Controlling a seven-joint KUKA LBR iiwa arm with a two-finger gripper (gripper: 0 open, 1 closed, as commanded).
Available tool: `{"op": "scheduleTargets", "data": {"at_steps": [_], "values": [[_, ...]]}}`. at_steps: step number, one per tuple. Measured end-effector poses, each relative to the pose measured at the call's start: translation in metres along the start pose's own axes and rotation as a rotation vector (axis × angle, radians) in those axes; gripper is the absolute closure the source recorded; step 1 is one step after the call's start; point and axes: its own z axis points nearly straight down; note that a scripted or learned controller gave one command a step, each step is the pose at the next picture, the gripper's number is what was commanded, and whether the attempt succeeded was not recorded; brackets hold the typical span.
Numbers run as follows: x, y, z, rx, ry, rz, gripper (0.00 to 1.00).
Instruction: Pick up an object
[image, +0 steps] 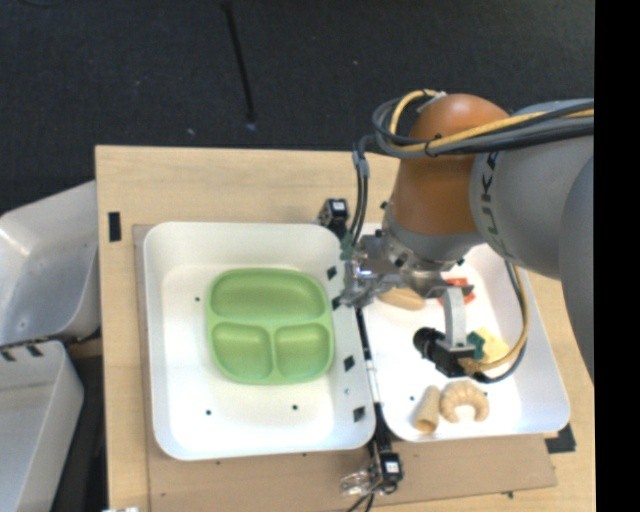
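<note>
I judge the pick not yet done: the smooth tan rounded piece (408, 298) lies at 10 o'clock in the right bin (535, 395), just under the gripper (392, 274), and I cannot tell whether the gripper is open or closed. At 6 o'clock lie a ridged croissant shape (466, 399) and a pale cylinder (428, 408). The left bin (180, 405) holds a matte green divided plate (270, 325).
</note>
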Motion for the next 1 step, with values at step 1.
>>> {"op": "scheduleTargets", "data": {"at_steps": [1], "values": [[0.0362, -0.0224, 0.0053, -0.001, 0.0, 0.0, 1.0]]}}
